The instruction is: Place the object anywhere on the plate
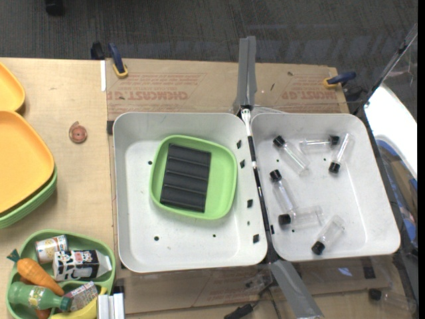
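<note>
Left white bin (136, 244) bears a green plate (226, 178) with a black ridged block (185, 177) on it; pincer state: cannot tell.

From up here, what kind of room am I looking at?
Probably a robotics lab or test bench. Two white bins are fixed over clamped cardboard, one holding a green plate, the other clear vials, with toy food in a bowl beside them.
</note>
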`<action>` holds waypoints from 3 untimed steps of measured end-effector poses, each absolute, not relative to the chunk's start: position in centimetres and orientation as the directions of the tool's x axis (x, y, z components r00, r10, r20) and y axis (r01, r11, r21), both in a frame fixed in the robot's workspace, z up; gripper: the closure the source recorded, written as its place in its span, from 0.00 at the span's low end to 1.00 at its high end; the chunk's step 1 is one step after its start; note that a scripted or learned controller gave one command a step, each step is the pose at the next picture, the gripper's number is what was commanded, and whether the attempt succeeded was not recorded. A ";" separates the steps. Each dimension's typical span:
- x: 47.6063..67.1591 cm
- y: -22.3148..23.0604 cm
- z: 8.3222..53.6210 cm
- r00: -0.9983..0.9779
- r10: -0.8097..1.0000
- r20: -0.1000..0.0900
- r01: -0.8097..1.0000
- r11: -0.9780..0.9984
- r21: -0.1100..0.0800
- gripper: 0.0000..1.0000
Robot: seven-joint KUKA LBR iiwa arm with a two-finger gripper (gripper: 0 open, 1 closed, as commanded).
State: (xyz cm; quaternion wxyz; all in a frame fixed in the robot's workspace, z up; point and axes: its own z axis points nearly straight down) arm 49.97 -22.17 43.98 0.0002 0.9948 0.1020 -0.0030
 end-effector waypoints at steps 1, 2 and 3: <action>47.8 -22.2 44.0 0.980 0.198 -0.006 0.198 -0.980 -0.002 0.00; 47.8 -22.2 44.0 0.980 0.199 -0.006 0.199 -0.980 -0.002 0.00; 47.8 -22.2 44.0 0.980 0.199 -0.006 0.199 -0.980 -0.002 0.00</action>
